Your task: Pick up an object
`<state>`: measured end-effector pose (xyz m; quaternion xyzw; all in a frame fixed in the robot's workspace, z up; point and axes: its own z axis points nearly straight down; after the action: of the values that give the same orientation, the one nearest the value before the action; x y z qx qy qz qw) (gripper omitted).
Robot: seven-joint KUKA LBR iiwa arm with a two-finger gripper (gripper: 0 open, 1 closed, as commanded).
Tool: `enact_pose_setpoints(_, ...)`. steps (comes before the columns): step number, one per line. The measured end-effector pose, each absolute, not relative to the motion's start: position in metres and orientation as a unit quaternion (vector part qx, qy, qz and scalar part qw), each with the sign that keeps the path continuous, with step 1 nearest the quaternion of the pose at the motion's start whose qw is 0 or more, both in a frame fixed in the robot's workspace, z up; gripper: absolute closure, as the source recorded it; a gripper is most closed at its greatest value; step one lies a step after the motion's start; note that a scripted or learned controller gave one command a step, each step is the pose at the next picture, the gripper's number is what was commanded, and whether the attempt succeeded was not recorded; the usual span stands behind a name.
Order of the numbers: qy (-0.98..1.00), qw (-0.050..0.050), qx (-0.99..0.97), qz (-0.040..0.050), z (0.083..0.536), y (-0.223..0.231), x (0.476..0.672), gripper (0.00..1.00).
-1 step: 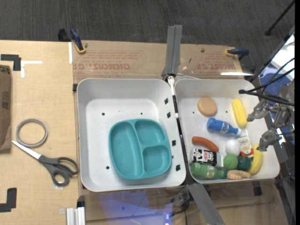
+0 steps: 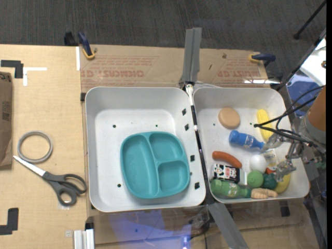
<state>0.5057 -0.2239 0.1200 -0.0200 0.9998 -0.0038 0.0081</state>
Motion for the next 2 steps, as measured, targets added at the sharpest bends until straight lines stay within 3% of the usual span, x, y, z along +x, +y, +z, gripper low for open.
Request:
enact_pose_setpoints(1, 1.000, 0.001, -0.003, 0.0000, 0.092, -0.169, 0.532, 0.00)
enact_pose_setpoints(2, 0.996, 0.000, 0.084, 0.0000, 0.092, -0.099, 0.541, 0.00)
